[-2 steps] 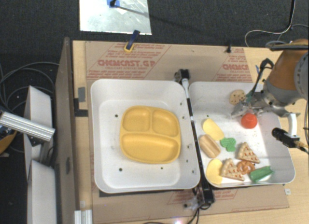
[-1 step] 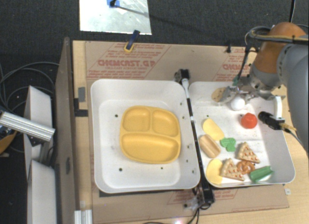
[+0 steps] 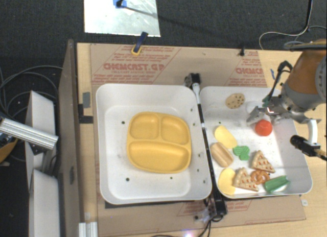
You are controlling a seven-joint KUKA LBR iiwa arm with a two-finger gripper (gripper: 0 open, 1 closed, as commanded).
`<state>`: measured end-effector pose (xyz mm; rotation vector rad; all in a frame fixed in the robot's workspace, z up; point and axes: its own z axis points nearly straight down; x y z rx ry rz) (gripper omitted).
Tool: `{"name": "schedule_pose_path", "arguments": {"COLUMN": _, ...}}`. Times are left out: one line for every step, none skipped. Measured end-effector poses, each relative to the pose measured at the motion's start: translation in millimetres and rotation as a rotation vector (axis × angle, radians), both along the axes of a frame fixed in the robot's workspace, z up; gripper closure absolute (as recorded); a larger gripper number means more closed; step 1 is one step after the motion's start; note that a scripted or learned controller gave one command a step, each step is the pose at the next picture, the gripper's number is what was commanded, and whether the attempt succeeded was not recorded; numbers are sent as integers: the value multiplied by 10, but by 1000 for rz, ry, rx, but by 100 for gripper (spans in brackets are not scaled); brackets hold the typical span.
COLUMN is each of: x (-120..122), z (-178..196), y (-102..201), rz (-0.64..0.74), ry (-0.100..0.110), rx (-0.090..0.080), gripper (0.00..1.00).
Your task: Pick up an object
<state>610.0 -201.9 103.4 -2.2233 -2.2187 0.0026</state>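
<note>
My gripper (image 3: 261, 113) hangs over the back of the right bin (image 3: 301, 180), coming in from the right. Its fingers stand open with nothing between them. A red tomato (image 3: 263, 128) lies just in front of the fingertips, close to them but not gripped. Further items in this bin: a round cookie (image 3: 235, 100) at the back, a yellow piece (image 3: 225, 136), a hot dog (image 3: 221, 155), a green broccoli piece (image 3: 241, 152), two pizza slices (image 3: 262, 162) (image 3: 247, 179), a yellow disc (image 3: 225, 181) and a green pepper (image 3: 276, 183).
The left bin (image 3: 110, 128) holds a yellow divided plate (image 3: 159, 142). A black divider (image 3: 203, 128) runs between the bins. Most food crowds the right bin's front half; bare floor shows at its back right.
</note>
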Motion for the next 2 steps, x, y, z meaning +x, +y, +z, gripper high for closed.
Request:
{"name": "schedule_pose_path", "arguments": {"x": -181, "z": -195, "y": 96, "rz": 2, "ry": -2, "rx": 0, "gripper": 0}}
{"name": "schedule_pose_path", "arguments": {"x": -161, "z": -80, "y": 95, "rz": 4, "ry": -6, "rx": 0, "gripper": 100}}
